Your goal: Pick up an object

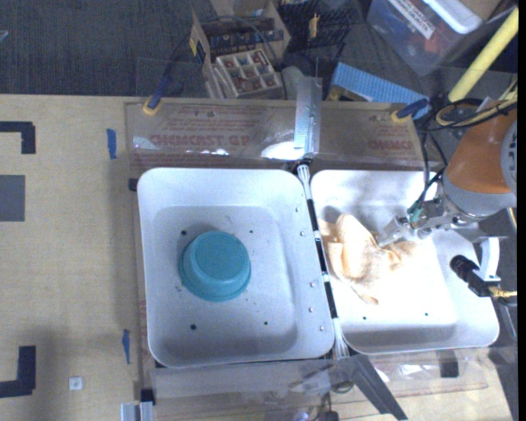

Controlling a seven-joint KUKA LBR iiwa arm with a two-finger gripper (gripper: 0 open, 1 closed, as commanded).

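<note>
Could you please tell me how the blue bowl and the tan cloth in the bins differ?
The blue bowl is round and rigid; the tan cloth is crumpled and shapeless. The blue bowl sits alone in the left bin, far from the arm; the tan cloth lies in the right bin, with the gripper at its edge. Both rest on white bin floors.

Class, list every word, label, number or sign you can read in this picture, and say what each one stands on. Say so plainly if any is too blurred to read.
Nothing reads clearly.
Red lettering on the clear panel behind the bins: too blurred to read.
Print on the blue-and-white package at top right: too small to read.
The blue bowl, the crumpled tan cloth and the white bins bear no writing that I can see.
</note>
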